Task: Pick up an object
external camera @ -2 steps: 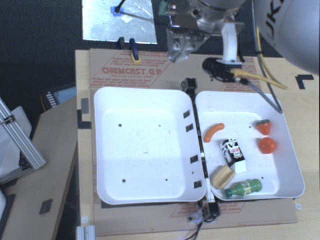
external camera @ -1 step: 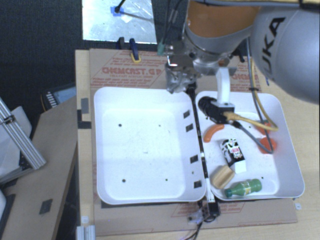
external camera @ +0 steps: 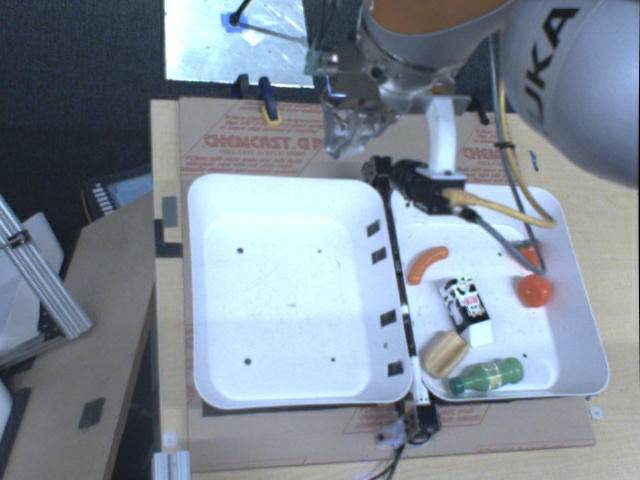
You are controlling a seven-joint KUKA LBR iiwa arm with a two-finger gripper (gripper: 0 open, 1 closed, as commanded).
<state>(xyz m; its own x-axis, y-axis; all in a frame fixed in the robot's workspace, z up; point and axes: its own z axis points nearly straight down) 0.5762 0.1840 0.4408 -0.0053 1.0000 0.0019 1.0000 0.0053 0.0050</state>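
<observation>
Inside right bin (external camera: 585,353), green bottle (external camera: 487,375) lying lengthwise left-right, cap rightward, gripper (external camera: 350,133) above, grip state unclear

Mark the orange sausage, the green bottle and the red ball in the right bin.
Orange sausage-shaped toy (external camera: 429,261), camera view, middle of its body.
Green plastic bottle (external camera: 488,375), camera view, mid-body.
Red round ball (external camera: 534,290), camera view, centre.
</observation>
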